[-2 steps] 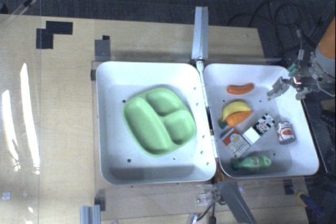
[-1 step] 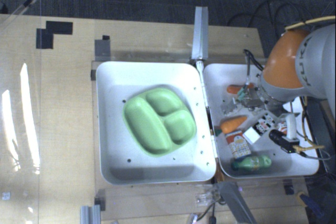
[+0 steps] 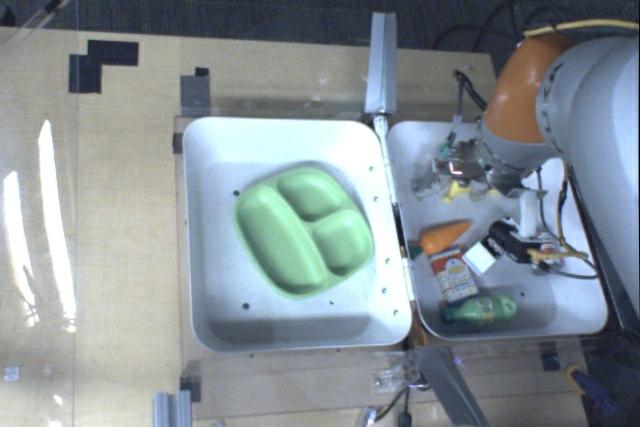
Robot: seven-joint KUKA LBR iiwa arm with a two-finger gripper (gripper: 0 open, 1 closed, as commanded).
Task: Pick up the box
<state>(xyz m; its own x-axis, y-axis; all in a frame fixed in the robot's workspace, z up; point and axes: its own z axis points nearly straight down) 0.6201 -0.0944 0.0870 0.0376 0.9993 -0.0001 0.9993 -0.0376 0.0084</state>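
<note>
The box [image 3: 455, 277] is small, with a red and white printed face. It lies flat in the right bin [image 3: 575, 310], near that bin's front left. My gripper [image 3: 450, 171] hangs over the back part of the same bin, well behind the box and apart from it. An orange carrot [image 3: 444, 236] lies between the gripper and the box. Nothing shows between the gripper's tips.
A green bottle [image 3: 481, 309] lies on its side just in front of the box, close to the bin's front wall. The left bin [image 3: 210, 315] holds a green divided plate [image 3: 303, 230]. A metal divider post [image 3: 381, 65] stands between the bins at the back.
</note>
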